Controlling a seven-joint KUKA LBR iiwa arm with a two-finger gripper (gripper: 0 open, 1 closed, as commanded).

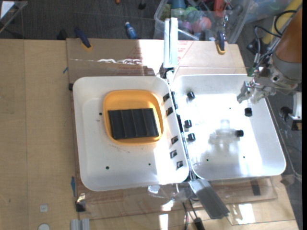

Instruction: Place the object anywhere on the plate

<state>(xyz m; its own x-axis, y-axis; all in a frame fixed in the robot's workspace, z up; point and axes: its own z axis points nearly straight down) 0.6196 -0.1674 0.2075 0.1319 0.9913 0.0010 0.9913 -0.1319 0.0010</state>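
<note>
An orange plate [111, 101] lies in the left bin [91, 171]. A dark grey ridged slab [133, 123] rests flat on the plate and covers most of its middle. In the right bin [268, 162] a small clear, glassy object [221, 136] lies near the centre, hard to make out against the white floor. My gripper [251, 93] hangs over the right bin's far right part, up and to the right of the clear object and apart from it. I see nothing held in it.
Small black studs dot the right bin's floor [190, 96] [248, 112] and line the divider [173, 128] between the bins. A clear tub of colourful toys [206, 6] stands behind the bench. Cables hang by the arm at the right.
</note>
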